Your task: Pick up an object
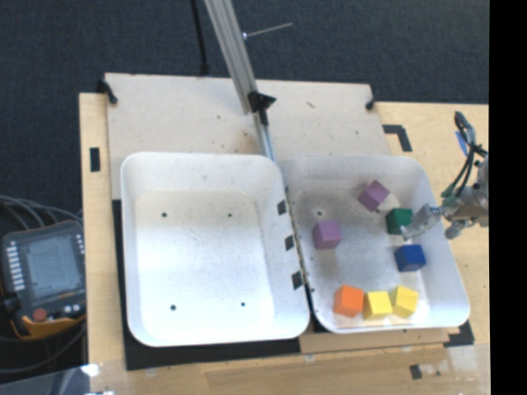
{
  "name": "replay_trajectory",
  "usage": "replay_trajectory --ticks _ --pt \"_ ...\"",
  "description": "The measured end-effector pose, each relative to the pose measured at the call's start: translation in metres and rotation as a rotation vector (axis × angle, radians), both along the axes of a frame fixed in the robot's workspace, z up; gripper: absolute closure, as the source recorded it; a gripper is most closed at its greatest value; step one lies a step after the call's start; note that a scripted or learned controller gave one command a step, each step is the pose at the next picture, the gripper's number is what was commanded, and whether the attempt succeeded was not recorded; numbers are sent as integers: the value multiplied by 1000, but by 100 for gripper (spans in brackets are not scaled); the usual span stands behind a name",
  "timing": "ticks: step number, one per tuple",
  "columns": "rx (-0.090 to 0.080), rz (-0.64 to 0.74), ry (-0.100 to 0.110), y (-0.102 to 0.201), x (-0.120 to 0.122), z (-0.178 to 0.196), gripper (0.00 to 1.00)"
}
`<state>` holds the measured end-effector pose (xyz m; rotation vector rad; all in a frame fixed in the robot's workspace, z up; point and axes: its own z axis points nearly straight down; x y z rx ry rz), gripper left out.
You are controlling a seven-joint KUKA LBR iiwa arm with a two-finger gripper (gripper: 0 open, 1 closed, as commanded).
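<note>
Reaching in from three o'clock, my gripper (422, 219) hovers at the right bin's (346, 171) edge, just beside the green cube (399, 219); how far my fingers stand apart I cannot tell. A blue cube (410, 257) lies at five o'clock of it, a purple cube (374, 194) at eleven.

Middle of the right-hand shallow white bin (428, 175) is pretty open. Small green cube (399, 219) and blue cube (410, 257) crowd its right wall, orange cube (349, 300) and two yellow cubes (379, 304) (406, 299) line the front.
</note>
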<state>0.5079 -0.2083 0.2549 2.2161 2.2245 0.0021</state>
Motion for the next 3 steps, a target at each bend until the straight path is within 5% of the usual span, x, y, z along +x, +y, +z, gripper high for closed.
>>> replay_trajectory --ticks 1,3 --pt "0 -2 0 0 0 0 0" --pt "-1 -6 5 -3 2 -106 0"
